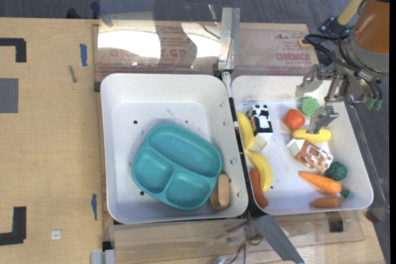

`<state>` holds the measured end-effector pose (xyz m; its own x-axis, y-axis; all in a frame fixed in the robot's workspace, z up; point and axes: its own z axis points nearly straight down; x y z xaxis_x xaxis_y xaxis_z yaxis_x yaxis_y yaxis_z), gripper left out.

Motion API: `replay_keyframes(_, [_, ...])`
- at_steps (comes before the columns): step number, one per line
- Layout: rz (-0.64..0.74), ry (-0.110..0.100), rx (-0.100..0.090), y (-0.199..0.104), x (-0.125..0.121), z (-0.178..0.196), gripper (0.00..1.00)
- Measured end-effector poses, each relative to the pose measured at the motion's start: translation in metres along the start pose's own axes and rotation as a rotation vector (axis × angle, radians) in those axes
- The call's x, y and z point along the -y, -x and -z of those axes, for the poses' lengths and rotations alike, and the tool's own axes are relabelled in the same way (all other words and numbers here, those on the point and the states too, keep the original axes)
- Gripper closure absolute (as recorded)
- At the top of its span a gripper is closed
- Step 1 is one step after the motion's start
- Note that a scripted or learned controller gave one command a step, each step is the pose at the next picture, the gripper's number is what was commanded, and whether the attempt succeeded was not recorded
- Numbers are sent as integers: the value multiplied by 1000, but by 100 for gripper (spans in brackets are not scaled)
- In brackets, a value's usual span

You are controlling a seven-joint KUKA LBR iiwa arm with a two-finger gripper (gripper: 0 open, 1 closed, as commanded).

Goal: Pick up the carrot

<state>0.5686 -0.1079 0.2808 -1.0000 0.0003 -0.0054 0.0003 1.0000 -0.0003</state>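
your gripper (323, 109) hung open and empty over the right bin's (362, 161) far side. the carrot (320, 182) lay near its front edge, so you needed to reach nearer.

1. Bench (43, 133): light wooden top, with black angle marks at its left edge, short blue tape strips and a grey patch at far left.
2. Left bin (114, 96): shallow, white, rounded corners, resting directly on the bench, left of centre.
3. Right bin (356, 191): same white type, resting on the bench just beside the left bin, their inner rims touching along a shared seam.
4. Clear panel (185, 43): glossy, transparent, standing along the far edge behind both bins, red lettering showing through.
5. Metal bracket (229, 34): grey upright strip at the panel's middle, above the seam between the bins.
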Motion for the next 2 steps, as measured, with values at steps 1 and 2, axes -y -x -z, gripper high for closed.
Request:
replay_keyframes(1, [-67,2,-11,-35,18,-93,0])
replay_keyframes(2, [-163,-1,8,-73,21,-191,0])
